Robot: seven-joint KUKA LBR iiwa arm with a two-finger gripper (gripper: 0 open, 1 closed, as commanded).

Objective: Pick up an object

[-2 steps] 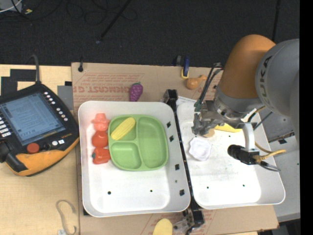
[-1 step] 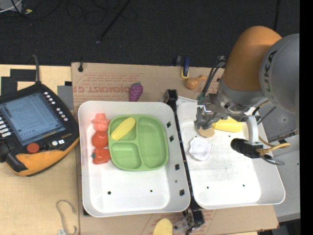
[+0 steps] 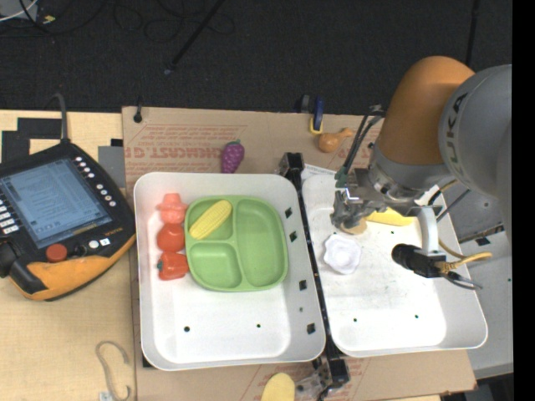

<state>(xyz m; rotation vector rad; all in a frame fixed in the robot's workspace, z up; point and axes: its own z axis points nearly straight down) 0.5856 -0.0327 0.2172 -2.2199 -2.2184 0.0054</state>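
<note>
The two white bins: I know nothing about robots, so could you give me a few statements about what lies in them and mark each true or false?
1. The yellow toy corn cob lies in the green divided plastic plate. True.
2. That plate sits in the right white bin. False: it sits in the left white bin.
3. The pincer hangs over the right white bin. True.
4. The small white crumpled object lies on the plate. False: it lies in the right bin.
</note>
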